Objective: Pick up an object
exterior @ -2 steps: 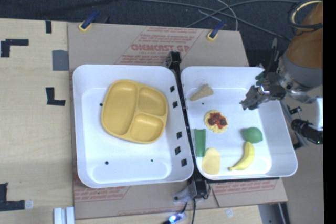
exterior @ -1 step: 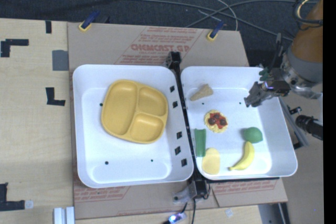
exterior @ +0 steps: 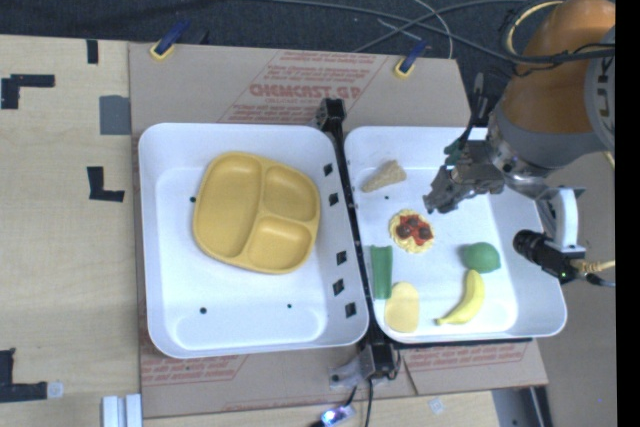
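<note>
My gripper point(exterior: 440, 203) hangs over the right bin point(exterior: 500, 147), just up and right of a small round pizza-like piece point(exterior: 412, 231) with red topping. Nothing shows between its dark fingers. A tan wedge point(exterior: 383, 177) lies at the bin's upper left. A yellow banana point(exterior: 464, 300) and a green rounded piece point(exterior: 481, 256) lie toward the lower right. A green strip point(exterior: 381, 271) and a pale yellow round piece point(exterior: 402, 307) rest at the lower left.
The left bin point(exterior: 160, 215) holds a yellow divided plate point(exterior: 256, 212). A black divider point(exterior: 345, 215) separates the two bins. Cables run across the dark floor behind the bench, and the grey and orange arm point(exterior: 555, 95) covers the right bin's far right corner.
</note>
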Controlling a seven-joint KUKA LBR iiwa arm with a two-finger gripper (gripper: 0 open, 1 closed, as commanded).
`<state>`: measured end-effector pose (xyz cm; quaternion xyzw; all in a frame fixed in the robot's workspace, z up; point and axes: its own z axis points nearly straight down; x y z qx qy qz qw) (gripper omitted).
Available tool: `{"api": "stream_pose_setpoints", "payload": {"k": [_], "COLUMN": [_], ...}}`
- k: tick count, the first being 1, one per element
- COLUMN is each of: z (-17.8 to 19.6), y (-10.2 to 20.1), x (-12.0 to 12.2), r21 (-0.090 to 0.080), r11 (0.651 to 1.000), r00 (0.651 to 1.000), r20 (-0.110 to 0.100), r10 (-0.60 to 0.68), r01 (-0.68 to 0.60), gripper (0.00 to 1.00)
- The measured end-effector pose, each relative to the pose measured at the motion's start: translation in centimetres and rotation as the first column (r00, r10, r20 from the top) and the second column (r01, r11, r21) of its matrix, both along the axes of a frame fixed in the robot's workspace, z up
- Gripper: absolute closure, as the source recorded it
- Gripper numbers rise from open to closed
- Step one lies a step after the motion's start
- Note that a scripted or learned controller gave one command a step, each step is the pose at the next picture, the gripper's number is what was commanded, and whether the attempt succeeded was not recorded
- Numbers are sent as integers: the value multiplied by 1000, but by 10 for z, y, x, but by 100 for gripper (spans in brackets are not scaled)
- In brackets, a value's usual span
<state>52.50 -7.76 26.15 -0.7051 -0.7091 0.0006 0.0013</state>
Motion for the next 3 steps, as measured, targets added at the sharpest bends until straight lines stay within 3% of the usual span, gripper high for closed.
{"api": "stream_pose_setpoints", "payload": {"k": [3], "z": [-43], "y": [170], "x": [-13], "r21": [0], "r11": [1000], "r00": [1000], "r20": [-2], "r10": [1], "r01": [-1], "gripper": [100]}}
